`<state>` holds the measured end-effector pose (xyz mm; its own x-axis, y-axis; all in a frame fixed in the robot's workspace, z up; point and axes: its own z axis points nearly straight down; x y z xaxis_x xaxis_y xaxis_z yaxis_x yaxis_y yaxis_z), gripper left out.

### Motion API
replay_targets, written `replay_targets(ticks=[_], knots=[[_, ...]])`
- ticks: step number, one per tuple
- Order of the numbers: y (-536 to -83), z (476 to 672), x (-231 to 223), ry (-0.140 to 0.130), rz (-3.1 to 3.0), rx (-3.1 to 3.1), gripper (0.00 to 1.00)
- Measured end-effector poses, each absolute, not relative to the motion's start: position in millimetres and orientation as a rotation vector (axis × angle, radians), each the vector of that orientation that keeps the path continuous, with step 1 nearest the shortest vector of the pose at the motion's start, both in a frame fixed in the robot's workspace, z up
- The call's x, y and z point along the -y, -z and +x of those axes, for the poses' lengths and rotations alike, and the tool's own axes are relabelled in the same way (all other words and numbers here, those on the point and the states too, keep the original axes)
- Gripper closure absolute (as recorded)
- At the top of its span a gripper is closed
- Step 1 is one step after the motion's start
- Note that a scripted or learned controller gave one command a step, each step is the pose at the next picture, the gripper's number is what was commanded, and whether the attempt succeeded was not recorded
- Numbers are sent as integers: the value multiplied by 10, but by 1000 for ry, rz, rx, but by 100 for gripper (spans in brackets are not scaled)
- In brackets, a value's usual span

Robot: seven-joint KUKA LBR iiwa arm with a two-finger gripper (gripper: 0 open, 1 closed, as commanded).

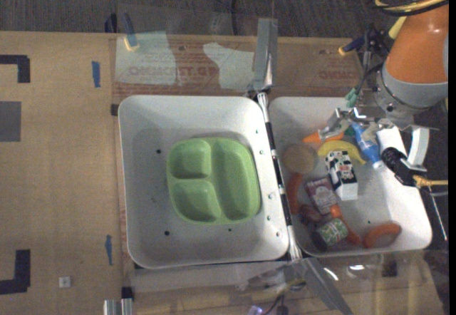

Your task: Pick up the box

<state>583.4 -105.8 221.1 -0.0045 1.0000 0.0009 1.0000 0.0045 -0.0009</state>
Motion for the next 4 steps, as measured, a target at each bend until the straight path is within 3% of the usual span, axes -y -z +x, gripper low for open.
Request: replay_targets(ticks=[1,2,3,4], knots=[[-1157,5316,1180,33,-2170,2310,0],[-1271,5323,1245,29,-2188,2310,100],[-2261,5613,1451,-1,-2595,1773,100],[-2021,5524,160,-5,-2804,1409,100]])
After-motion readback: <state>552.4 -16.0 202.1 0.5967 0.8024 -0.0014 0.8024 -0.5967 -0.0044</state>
